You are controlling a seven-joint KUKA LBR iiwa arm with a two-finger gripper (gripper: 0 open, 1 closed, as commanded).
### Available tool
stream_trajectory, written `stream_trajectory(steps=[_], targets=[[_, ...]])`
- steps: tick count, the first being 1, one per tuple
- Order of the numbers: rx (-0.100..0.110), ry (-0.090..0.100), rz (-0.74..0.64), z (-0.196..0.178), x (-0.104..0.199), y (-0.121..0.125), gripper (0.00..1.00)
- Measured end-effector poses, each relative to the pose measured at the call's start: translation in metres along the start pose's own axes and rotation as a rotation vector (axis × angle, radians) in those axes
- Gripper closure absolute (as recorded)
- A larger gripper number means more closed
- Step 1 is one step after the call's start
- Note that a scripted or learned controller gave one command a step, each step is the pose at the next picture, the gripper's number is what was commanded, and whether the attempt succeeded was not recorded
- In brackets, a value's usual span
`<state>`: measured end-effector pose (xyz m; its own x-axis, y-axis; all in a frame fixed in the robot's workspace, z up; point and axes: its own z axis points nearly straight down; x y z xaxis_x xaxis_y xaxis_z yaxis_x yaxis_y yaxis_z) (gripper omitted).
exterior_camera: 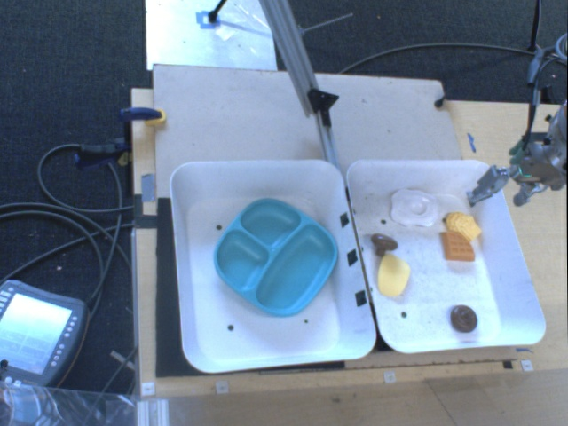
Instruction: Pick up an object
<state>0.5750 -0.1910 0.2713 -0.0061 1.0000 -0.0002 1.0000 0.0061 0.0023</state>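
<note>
The right bin [524, 278] holds several small items. A white fried-egg piece [414, 208] lies at the back, with a yellow-orange lump [462, 225] and an orange cracker [458, 247] to its right. A brown mushroom [383, 244] and a yellow wedge [393, 275] sit near the left wall, and a brown round cookie [463, 318] sits at the front. My gripper [503, 190] hangs over the bin's back right corner, open, with nothing between its fingers. It is just right of the yellow-orange lump and apart from it.
The left bin [200, 318] holds a blue divided plate [276, 256]. A slanted metal pole [293, 47] runs down to the gap between the bins. Cables and a teach pendant [35, 331] lie on the floor at left.
</note>
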Motion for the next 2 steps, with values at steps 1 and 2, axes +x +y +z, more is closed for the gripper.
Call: stream_trajectory(steps=[1, 2], targets=[[0.0, 0.0, 0.0, 0.0, 0.0, 0.0, 0.0], [0.005, 0.0, 0.005, 0.043, -0.004, 0.003, 0.0]])
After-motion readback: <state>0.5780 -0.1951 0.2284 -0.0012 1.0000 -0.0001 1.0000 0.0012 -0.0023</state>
